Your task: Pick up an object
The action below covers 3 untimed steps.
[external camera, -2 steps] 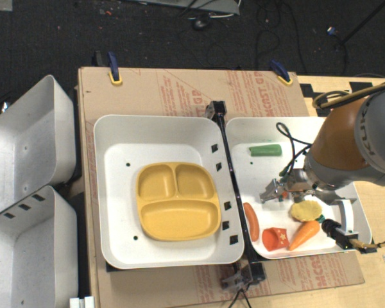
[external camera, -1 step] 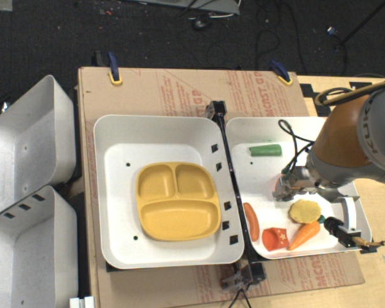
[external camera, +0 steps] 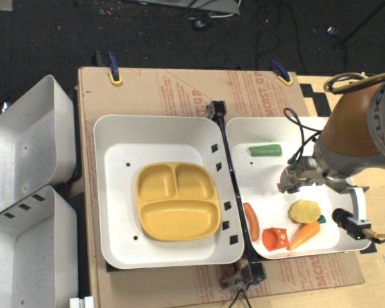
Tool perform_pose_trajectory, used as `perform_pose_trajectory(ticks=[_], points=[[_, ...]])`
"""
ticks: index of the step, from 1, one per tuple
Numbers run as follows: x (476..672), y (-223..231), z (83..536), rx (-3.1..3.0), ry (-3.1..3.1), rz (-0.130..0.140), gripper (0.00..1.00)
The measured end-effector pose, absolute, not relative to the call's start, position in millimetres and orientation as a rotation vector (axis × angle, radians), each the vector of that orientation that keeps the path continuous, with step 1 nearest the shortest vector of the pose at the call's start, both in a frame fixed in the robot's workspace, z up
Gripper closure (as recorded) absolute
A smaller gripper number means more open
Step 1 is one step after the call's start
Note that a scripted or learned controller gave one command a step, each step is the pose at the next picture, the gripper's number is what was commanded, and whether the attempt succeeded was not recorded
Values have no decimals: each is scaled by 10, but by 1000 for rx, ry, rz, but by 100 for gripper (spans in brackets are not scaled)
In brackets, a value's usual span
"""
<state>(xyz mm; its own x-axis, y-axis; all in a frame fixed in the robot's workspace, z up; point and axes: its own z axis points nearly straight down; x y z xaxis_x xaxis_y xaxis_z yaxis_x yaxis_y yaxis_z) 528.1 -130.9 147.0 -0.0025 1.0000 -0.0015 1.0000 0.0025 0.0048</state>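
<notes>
Although the task names no single object, 5 small toy foods are seen in the right bin (external camera: 269, 133), all close to the gripper (external camera: 290, 183). The gripper is seen low over the bin floor, beneath the grey and orange arm (external camera: 353, 133) that reaches in from the right. Whether it is spread or pressed together cannot be told, and nothing can be seen held in it or touching it.

Just beside the gripper, below and to its right, a round yellow piece (external camera: 305, 211) is found; it is judged light and rigid, likely smooth plastic, best taken across its width. Touching that piece on its lower side, an orange carrot (external camera: 304, 235) lies at a slant; its tapered body may slip, so the thicker end is judged the better hold. Below the gripper, a red chunk (external camera: 276, 238) sits, and to its left a thin red sausage (external camera: 251, 221) lies along the bin wall, awkward to reach. Above and to the left of the gripper, well apart from the others, a green bar (external camera: 265, 150) is seen, judged the easiest to pinch across its narrow sides.

In the left bin (external camera: 115, 133), a yellow divided tray (external camera: 178, 201) is seen.
</notes>
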Motion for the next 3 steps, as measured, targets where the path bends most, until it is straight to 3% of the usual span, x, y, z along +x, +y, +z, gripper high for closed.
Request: perform_pose_trajectory(ticks=[1,2,3], points=[[5220,-1250,2041,2214,2221,5,100],[5287,-1261,2481,2214,2221,4,100],[5473,-717,2353,2212,2230,2,100]])
